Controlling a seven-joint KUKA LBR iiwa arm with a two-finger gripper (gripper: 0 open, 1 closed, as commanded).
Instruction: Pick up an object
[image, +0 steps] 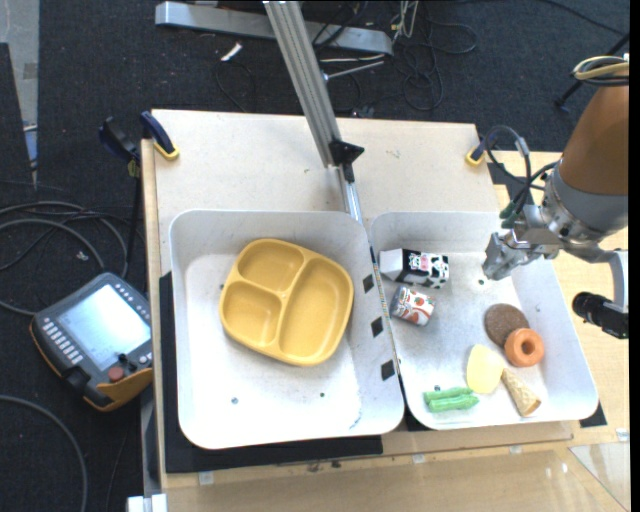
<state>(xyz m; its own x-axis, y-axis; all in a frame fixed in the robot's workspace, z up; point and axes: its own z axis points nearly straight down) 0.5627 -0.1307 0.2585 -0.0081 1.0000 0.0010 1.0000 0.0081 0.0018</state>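
**Jaws poised over right bin; no object secured**

The tabletop (250, 150) carried two shallow white bins side by side. The left bin (200, 400) held one yellow divided plate (287, 301), lying flat near its centre, well apart from the arm. The right bin (560, 300) held all the small items, evidently grouped there as pick candidates within the arm's reach.

The arm entered from the right, and the jaws (497, 262) stood above the right bin's upper area, clear of every item. Whether they were open or closed could not be determined; nothing was seen held.

Nearest candidates: a black-and-white carton (415, 266), lying beside a small red-and-white can (412, 305) tipped on its side. Further toward the front: a brown disc (506, 322) touching an orange ring (524, 347), a pale yellow wedge (484, 370), a tan cone (521, 391) and a green piece (451, 400).
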